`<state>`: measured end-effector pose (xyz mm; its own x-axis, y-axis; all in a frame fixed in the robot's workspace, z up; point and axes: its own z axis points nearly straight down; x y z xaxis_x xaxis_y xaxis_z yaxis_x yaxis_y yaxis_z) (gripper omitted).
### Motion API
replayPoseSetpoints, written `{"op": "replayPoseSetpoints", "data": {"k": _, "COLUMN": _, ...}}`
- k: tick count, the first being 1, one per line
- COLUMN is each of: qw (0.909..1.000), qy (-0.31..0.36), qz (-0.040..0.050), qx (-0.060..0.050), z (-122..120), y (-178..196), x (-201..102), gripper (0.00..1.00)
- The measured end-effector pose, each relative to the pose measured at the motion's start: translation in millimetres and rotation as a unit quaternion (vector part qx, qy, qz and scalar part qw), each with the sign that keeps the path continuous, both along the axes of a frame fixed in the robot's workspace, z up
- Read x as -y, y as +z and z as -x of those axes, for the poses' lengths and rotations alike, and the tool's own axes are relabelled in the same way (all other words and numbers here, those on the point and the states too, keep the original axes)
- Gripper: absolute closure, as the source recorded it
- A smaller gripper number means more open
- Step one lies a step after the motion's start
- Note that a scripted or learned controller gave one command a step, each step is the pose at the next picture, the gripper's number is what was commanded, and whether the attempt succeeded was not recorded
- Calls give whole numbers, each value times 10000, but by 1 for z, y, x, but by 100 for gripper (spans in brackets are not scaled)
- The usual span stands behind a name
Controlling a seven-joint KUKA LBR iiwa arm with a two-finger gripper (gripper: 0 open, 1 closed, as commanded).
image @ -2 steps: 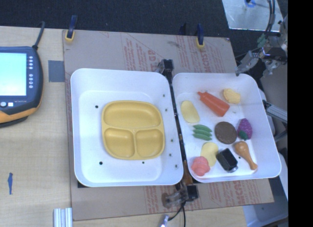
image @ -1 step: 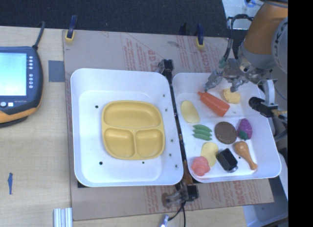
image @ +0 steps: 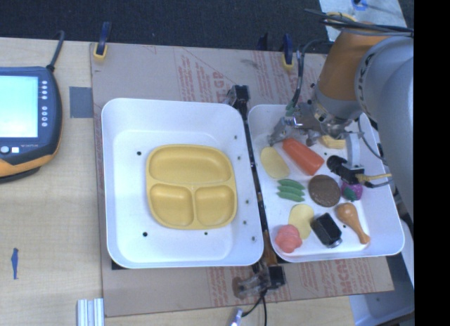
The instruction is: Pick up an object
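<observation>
The right bin (image: 383, 244) holds several toy foods: an orange carrot (image: 302, 155), a pale yellow piece (image: 273, 163), a green pea pod (image: 290, 190), a brown round patty (image: 325, 190), a purple piece (image: 351, 192), a drumstick (image: 352, 220), a black block (image: 326, 230), a yellow piece (image: 301, 217) and a red piece (image: 287, 238). My gripper (image: 304, 125) hangs low over the far end of this bin, just above the carrot's upper end. The wrist hides its fingers.
The left bin (image: 123, 244) carries a yellow divided plate (image: 191, 185). A teach pendant (image: 24, 117) lies at the far left of the bench. Clamps (image: 100, 45) grip the board's far edge. The arm (image: 365, 64) fills the upper right.
</observation>
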<state>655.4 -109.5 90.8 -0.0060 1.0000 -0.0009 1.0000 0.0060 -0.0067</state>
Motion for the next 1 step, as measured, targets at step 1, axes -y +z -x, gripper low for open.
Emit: {"op": "replayPoseSetpoints", "data": {"k": 1, "qw": 10000, "qy": -2, "qz": 0, "qx": -4, "z": 4, "y": 1, "x": 6, "gripper": 0}}
